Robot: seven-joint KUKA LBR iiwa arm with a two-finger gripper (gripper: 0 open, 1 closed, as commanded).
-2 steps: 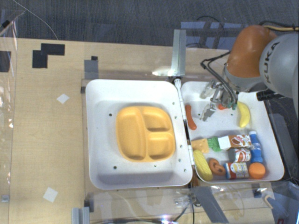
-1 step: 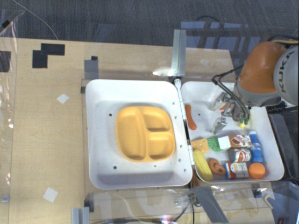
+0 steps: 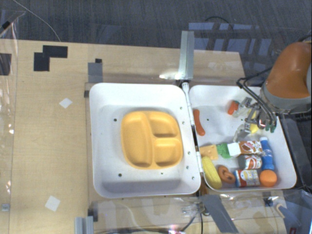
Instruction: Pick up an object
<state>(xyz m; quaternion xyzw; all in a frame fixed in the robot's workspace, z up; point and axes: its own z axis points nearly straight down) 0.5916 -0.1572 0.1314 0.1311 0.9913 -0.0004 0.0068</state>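
Note:
The right bin (image 3: 214,97) holds several toy foods. A red sausage (image 3: 198,122) lies by its left wall, and a small carrot (image 3: 233,107) sits near the back. Along the front are a cheese wedge (image 3: 208,151), a green piece (image 3: 223,150), a corn cob (image 3: 210,170), a donut (image 3: 225,173), cans (image 3: 249,162), a blue bottle (image 3: 266,153) and an orange (image 3: 268,178). My gripper (image 3: 251,120) hangs over the bin's right half, just right of the carrot and above the cans. Nothing can be made out in its grasp.
The left bin (image 3: 105,130) carries a yellow divided plate (image 3: 151,139) in its middle. A metal divider post (image 3: 187,57) stands behind the seam between the bins. The arm's orange band (image 3: 291,72) looms over the right bin's back right corner.

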